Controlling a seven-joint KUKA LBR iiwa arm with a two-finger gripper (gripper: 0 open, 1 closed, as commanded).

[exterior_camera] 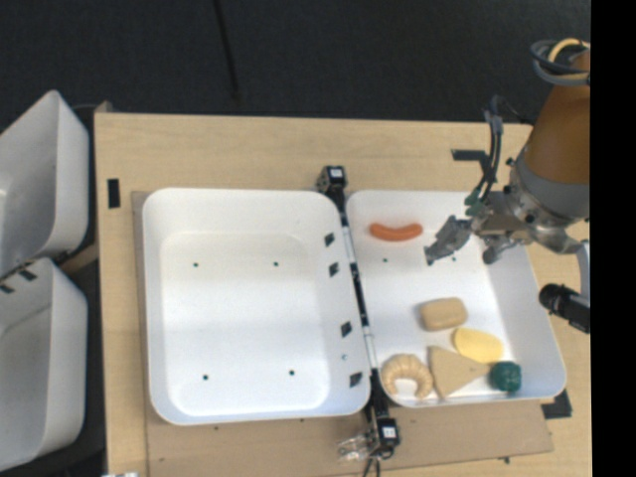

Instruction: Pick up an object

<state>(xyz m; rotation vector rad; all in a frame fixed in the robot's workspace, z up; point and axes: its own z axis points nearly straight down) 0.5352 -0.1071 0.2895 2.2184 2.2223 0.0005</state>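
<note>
Grey metal marks the end effector (465, 238), which hangs over the upper part of the right bin (527, 306), its two dark fingers spread apart with nothing between them. It sits to the right of the orange sausage (396, 232), near it but not touching, and above the floor of the bin as far as the slanted view lets me judge. The open spread suits an approach before any grasp, and the sausage, lying alone, looks the likeliest target.

Further down the same bin the other candidates crowd the lower corner: a tan bread-like block (442, 313), a yellow oval piece (478, 345) just beside it, a pale wedge (455, 370), a croissant (406, 377) against the dividing wall, and a small dark green ball (506, 376). The wedge touches the croissant and the yellow piece, so a clean grip there would likely be harder.

The left bin (238, 202) shows bare white floor with a few small dark dots. Both bins rest side by side on the light wooden bench (229, 147).
</note>
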